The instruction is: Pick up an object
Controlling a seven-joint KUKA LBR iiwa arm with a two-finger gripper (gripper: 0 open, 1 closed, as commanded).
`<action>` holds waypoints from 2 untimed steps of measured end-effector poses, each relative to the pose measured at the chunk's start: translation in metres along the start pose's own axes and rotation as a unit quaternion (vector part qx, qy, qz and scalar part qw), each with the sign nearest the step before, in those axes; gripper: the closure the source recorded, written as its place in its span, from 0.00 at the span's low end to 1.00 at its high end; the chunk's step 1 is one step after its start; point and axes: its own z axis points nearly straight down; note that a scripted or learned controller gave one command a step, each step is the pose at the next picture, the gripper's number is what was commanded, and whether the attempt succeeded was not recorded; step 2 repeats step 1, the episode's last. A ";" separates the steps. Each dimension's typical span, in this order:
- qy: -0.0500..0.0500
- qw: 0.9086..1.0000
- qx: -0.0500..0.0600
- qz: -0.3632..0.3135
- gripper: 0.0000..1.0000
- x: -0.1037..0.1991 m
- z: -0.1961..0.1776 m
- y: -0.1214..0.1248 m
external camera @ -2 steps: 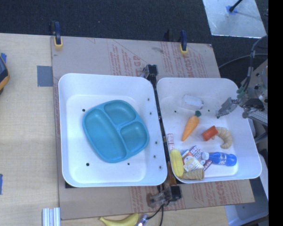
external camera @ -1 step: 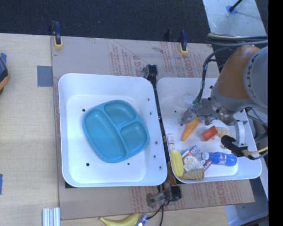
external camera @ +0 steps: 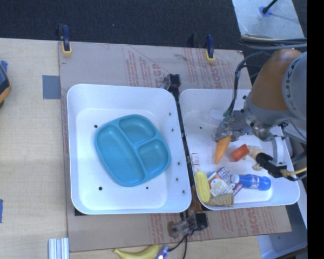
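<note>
two shallow white bins sit side by side on a cardboard sheet over a wooden bench. the left bin holds one item: a blue divided plate with three compartments, lying flat near the middle of the bin.

the right bin holds a cluster of small items toward its near and right portions. an orange carrot lies tilted, its thick end up toward the gripper and its tip pointing down toward the near side. a small red piece lies just to the right of the carrot, with a pale item beside it that is too small to identify. along the near edge lie a yellow corn cob, a printed packet, a tan cracker-like piece and a blue bottle lying on its side with its white cap toward the packet.

the arm enters from the right, grey with an orange section. the gripper is low in the right bin, directly above the thick end of the carrot and apparently touching it. the state of the hand cannot be told from this angle, and a grasp on the carrot is not confirmed.

a banana lies on the bench at the near edge, outside the bins. two yellow-and-blue clamps hold the far edge of the cardboard.
</note>
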 end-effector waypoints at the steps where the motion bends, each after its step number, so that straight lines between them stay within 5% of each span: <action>1: 0.001 1.000 -0.003 0.002 1.00 0.063 -0.089 0.003; 2: 0.001 1.000 -0.003 0.002 1.00 0.063 -0.089 0.003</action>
